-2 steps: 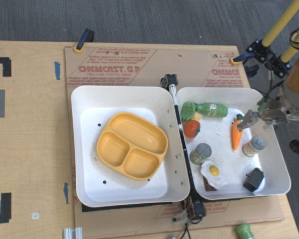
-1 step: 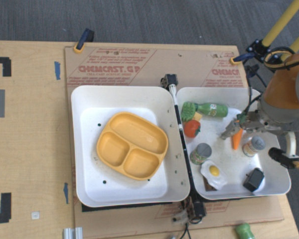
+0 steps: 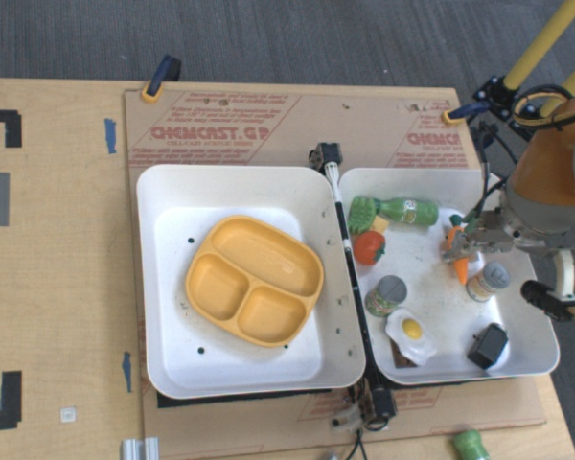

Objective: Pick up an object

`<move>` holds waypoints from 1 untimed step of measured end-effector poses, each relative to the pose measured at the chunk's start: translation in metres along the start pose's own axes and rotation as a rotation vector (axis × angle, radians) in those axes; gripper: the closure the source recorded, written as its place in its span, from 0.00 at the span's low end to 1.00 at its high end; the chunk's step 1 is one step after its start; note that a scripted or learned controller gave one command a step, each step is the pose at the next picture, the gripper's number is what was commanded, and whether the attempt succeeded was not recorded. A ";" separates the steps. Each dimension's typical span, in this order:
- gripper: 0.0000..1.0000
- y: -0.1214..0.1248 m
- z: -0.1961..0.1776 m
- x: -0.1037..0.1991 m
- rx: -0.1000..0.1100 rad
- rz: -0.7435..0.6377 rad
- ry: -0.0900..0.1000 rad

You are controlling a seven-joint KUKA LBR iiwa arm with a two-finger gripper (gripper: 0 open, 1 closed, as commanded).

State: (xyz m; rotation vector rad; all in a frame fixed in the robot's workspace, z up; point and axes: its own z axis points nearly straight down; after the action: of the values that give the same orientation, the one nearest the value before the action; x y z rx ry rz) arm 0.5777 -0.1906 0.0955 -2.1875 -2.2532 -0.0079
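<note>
Two white bins side by side on a cardboard sheet (image 3: 297,118). Left bin (image 3: 163,257) holds a yellow divided tray (image 3: 255,281), three compartments, sitting slightly rotated.

Right bin (image 3: 537,348) has the clutter. At its 11 o'clock: green bottle (image 3: 402,211) lying on its side, w/ a yellow-green piece touching its left end, shape hard to read. Just below, at 9 o'clock, a red tomato-like item (image 3: 368,247). Near centre-left a grey can (image 3: 388,293), top facing up. At 6 o'clock a fried-egg toy (image 3: 409,332), white w/ yellow yolk, overlapping something dark at the bin's lower edge, mostly hidden. At 4 o'clock a black block (image 3: 488,345), tilted.

Arm (image 3: 556,175) comes in from 3 o'clock, partly cut off by the frame edge. Gripper (image 3: 470,242) is low over the bin's right side, at about 2 o'clock. An orange carrot-like item (image 3: 460,270) sits right at the tips, and another orange bit shows just above it; can't tell if they're one thing. A small grey-capped jar (image 3: 487,282) touches the carrot's right. Jaws: blurred and crowded by cables, can't tell how far apart they are or whether anything is actually clamped.

Off the bench, at 5 o'clock, a green object (image 3: 470,443) lies cut off by the bottom edge.
</note>
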 end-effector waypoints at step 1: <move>1.00 0.048 0.010 0.044 0.024 -0.226 -0.003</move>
State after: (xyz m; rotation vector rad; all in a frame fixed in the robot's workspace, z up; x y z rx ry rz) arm 0.6249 -0.1452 0.0855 -1.9106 -2.4747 0.0223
